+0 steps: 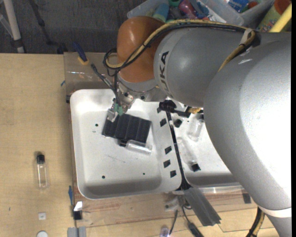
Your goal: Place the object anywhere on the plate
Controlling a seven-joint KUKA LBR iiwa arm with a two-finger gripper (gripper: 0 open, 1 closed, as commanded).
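Bench | L bin (88, 185) – black plate (127, 127), vial (138, 146) | end effector (114, 111) – grip state unclear

I see even, bright light from overhead, with glare washing out the left bin (92, 152) floor. The arm (231, 92) throws a soft shadow over the right bin (208, 166). Its near grey shell looks soft, slightly out of focus.

A small clear glass vial with a black cap (41, 170) lies on the pale wooden desk (30, 106), well left of the shallow white plastic bin (85, 176). Colourful plastic bottles in a clear tub (208, 8) sit at the back.
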